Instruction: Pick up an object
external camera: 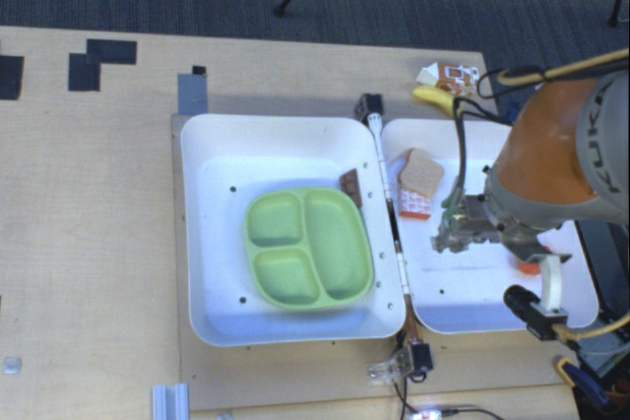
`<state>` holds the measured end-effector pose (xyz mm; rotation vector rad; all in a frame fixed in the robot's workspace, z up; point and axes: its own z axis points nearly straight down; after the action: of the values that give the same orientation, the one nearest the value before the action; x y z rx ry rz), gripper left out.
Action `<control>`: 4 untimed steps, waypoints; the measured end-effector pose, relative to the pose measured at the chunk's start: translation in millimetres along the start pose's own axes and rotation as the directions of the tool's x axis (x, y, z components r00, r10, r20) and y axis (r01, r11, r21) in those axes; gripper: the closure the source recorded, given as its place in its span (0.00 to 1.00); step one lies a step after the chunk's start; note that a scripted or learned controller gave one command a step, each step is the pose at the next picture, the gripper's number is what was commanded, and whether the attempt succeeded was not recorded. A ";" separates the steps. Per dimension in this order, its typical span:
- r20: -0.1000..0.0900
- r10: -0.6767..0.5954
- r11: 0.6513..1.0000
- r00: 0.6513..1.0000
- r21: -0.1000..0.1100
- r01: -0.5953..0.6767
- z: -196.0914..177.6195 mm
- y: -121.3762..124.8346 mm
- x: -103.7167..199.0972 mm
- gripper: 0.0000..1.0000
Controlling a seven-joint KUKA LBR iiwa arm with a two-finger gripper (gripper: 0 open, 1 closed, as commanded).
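Observation:
My gripper [456,237] hangs low over the middle of the right bin [463,302], above bare white floor. Just to its left lie a tan, bread-like slice [421,172] and a small red and white packet [414,204], both near the bin's left wall and apart from the gripper. A bit of something orange [530,268] peeks out from under the arm on the right. In the left bin [197,211] a green divided plate [308,248] lies flat, with a small brown piece [349,182] at its upper right edge.
Beyond the right bin's far rim, on the bench, lie a yellow object [433,96] and a white and orange packet [451,75]. The arm's grey and orange body [551,157] covers the right bin's right half.

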<state>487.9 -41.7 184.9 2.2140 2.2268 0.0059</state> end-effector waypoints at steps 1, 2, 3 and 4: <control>0.001 0.002 1.000 1.000 0.001 -0.002 0.2 -0.3 -1.0 0.00; 0.003 0.004 1.000 1.000 -0.004 -0.004 98.2 41.0 -61.7 0.00; 0.003 0.002 1.000 1.000 -0.009 -0.002 86.8 42.7 -61.2 1.00; 0.004 0.004 1.000 1.000 -0.001 -0.004 14.9 26.6 -116.4 1.00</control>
<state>515.3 -158.0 169.9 2.2164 2.2196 0.0030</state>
